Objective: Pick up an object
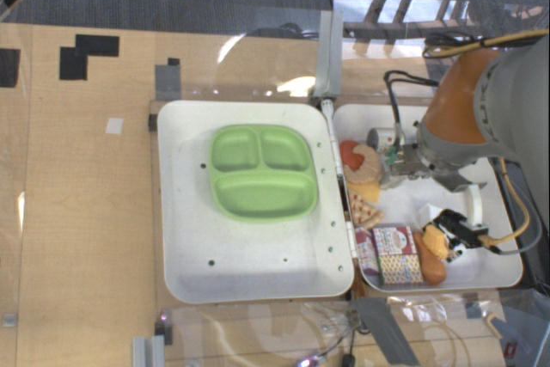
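Closest to the lens, along the near wall of the right bin (509,271), a pink-and-purple box (397,253) lies flat, and an orange-yellow bread-like piece (433,253) lies touching its right side. Just beyond the box, against the wall shared with the other bin, sits a pale wedge with red spots (365,211) that looks like a pizza slice. Farther back along that same wall, a red round piece (350,154) and a tan round piece (366,165) lie touching one another. A small white object (429,211) rests on the bin floor between the wedge and the right wall; what it is cannot be made out. The grey arm with its orange band (454,106) comes in from the right over this bin, and the gripper (394,161) hangs low just beside the tan piece, on its right. How wide the claw stands cannot be told from this angle, and nothing can be seen held in it. The left bin (172,211) holds a green divided plate (262,170) with three compartments, lying flat a little behind the bin's middle, well apart from the gripper. Both bins sit side by side on the pale wooden bench (77,211), which bears black square marks (86,54) near its far left.
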Robot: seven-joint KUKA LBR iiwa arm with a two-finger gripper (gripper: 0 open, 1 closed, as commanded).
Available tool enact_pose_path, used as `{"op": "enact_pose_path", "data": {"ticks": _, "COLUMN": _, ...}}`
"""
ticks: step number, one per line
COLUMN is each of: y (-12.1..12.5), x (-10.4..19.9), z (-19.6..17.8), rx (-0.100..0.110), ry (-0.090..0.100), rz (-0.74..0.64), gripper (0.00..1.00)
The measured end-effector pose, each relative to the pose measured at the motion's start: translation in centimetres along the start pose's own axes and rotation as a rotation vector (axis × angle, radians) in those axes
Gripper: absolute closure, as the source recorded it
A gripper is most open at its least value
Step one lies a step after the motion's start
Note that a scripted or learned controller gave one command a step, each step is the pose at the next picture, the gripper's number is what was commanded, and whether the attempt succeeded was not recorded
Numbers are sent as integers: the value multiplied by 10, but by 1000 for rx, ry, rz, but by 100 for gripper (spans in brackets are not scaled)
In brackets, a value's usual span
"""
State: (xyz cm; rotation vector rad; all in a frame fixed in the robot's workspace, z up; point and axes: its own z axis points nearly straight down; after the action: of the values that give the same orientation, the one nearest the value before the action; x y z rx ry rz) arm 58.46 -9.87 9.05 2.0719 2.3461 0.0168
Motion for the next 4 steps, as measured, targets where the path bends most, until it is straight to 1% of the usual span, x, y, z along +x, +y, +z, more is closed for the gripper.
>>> {"op": "enact_pose_path", "data": {"ticks": 1, "y": -12, "x": 35, "z": -96, "rx": 10, "ry": 0, "rz": 38, "gripper": 100}}
{"op": "enact_pose_path", "data": {"ticks": 2, "y": 56, "x": 70, "z": -116, "rx": 11, "ry": 0, "rz": 59, "gripper": 100}}
{"op": "enact_pose_path", "data": {"ticks": 3, "y": 52, "x": -1, "z": -157, "rx": 9, "ry": -1, "rz": -2, "gripper": 100}}
{"op": "enact_pose_path", "data": {"ticks": 4, "y": 52, "x": 0, "z": -157, "rx": 10, "ry": 0, "rz": -3, "gripper": 0}}
